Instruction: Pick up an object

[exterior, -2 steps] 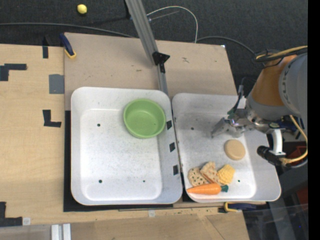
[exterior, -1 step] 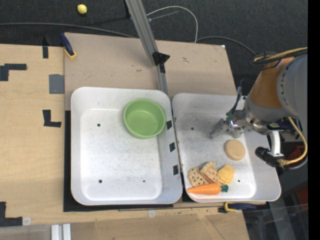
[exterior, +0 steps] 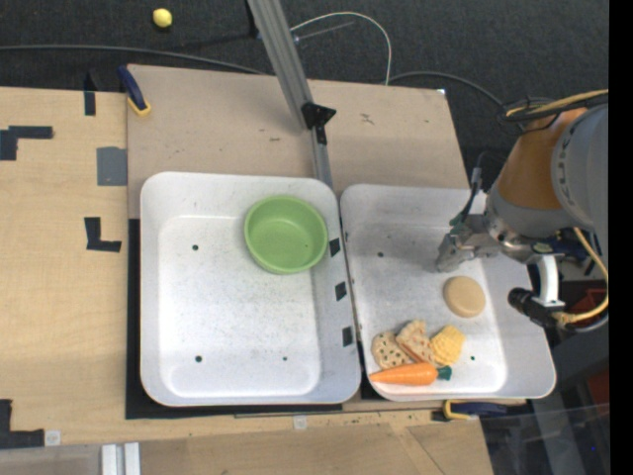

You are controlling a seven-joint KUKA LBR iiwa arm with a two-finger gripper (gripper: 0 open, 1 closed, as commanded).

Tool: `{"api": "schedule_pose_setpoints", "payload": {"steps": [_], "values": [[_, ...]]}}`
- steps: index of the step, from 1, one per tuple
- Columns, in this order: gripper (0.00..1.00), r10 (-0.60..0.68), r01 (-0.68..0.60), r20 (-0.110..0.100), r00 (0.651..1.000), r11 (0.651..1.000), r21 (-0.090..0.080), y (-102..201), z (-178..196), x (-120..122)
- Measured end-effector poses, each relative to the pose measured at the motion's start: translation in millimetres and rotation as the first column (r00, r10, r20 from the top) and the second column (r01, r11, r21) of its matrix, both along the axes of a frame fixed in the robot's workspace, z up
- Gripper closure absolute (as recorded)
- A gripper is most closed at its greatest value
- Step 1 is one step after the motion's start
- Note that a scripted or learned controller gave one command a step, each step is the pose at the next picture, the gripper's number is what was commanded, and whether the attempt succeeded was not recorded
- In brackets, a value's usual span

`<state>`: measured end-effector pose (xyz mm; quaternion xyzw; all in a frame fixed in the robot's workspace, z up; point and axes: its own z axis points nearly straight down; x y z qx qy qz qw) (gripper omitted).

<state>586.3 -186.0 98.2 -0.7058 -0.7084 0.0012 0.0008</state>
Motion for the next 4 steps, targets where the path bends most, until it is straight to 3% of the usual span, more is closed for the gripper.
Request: {"api": "schedule_pose_setpoints", "payload": {"steps": [3, 4], "values": [[1.0, -0.002, 0.002, 0.007, 1.0, 1.0, -0.001, 10, 154, -7], [1.0, 0.002, -0.002, 0.002, 1.0, 1.0, 0.002, 58, 158, -11]]}}
